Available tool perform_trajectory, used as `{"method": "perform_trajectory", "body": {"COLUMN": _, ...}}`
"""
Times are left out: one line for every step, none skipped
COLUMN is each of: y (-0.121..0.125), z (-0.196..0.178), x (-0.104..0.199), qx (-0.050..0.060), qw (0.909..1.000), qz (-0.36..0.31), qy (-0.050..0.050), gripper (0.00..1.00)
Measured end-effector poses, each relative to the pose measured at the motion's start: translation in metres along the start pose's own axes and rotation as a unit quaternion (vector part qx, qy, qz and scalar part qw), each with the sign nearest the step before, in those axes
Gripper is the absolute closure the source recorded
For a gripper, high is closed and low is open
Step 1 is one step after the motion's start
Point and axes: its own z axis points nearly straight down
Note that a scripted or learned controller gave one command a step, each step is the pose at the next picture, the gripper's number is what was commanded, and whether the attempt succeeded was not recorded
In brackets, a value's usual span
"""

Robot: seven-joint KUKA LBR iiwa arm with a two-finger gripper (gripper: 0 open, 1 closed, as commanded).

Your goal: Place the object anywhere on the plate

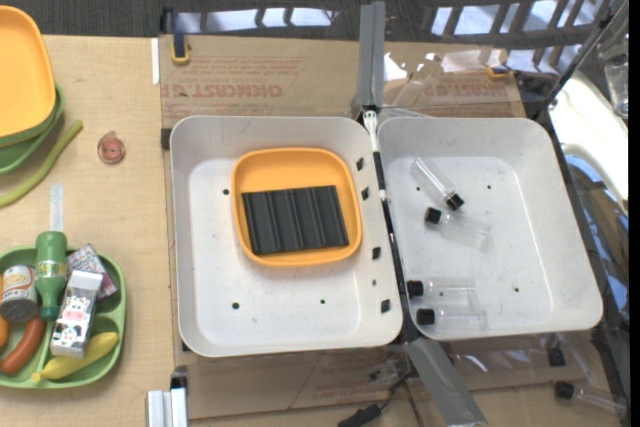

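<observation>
One desk (pixel 110 95) carries two shallow white bins side by side, the left bin (pixel 200 315) and the right bin (pixel 540 295), touching along their inner walls. An orange plate (pixel 295 158) lies flat in the upper middle of the left bin, clear of all four walls. On it rests a dark ribbed slab (pixel 295 220), which I take to be the task's object. It sits square and flat inside the plate's raised rim and covers most of the floor, with no corner overhanging. On that reading the placement looks complete. What remains, in my judgement, is a clean exit. I should lift straight up before I travel right, so nothing drags the slab or nudges the plate toward the bin wall. I cannot tell the state of my tool, so I would confirm it is apart before any sideways motion. The right bin holds smaller items. A clear tube (pixel 437 183) with a black cap lies slantwise near the centre, and a loose black cap (pixel 433 215) sits just beside it. Two more capped tubes (pixel 450 305) lie close together by the near wall. If one of these were the intended object, its slick round body would call for a centred grip across its width.
</observation>
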Motion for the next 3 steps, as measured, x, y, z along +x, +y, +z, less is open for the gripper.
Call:
{"method": "perform_trajectory", "body": {"y": 0.000, "z": 0.000, "x": 0.000, "qx": 0.000, "qw": 0.9867, "qz": -0.162, "qy": 0.000, "gripper": 1.00}}
{"method": "perform_trajectory", "body": {"y": 0.002, "z": 0.001, "x": -0.011, "qx": -0.002, "qw": 0.9586, "qz": -0.285, "qy": -0.001, "gripper": 1.00}}
{"method": "perform_trajectory", "body": {"y": 0.003, "z": 0.001, "x": -0.012, "qx": -0.001, "qw": 0.9122, "qz": -0.410, "qy": -0.001, "gripper": 1.00}}
